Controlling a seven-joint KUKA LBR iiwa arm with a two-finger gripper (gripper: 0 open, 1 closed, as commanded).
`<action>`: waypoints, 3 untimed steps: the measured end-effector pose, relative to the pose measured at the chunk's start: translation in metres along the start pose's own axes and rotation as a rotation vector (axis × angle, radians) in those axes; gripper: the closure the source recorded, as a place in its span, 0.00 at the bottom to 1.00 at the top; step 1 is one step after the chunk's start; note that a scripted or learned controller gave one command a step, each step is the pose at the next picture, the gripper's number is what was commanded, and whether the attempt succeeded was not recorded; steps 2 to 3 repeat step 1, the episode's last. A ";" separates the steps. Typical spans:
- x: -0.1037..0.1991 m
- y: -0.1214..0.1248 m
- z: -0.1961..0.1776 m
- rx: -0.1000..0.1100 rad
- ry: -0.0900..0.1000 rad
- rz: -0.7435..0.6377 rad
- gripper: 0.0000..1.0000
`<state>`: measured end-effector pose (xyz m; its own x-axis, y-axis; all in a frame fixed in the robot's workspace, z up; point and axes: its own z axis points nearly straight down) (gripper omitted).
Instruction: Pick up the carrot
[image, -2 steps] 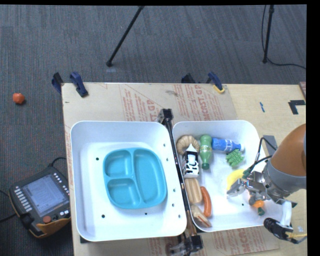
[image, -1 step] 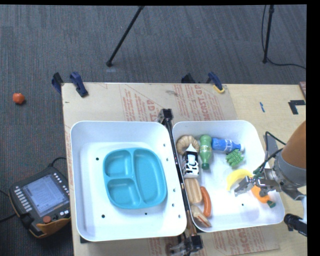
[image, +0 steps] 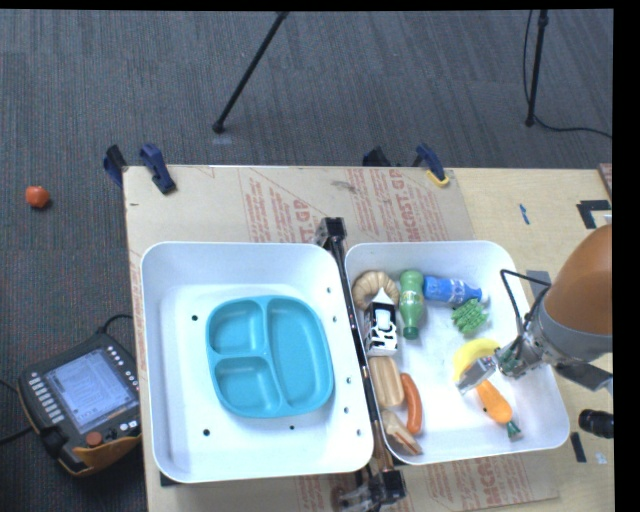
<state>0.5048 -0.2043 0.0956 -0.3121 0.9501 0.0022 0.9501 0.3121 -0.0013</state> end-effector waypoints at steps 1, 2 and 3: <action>0.000 0.000 -0.010 0.000 0.001 0.001 1.00; 0.000 0.000 -0.010 0.000 0.001 0.001 1.00; 0.000 0.000 -0.010 0.000 0.001 0.001 1.00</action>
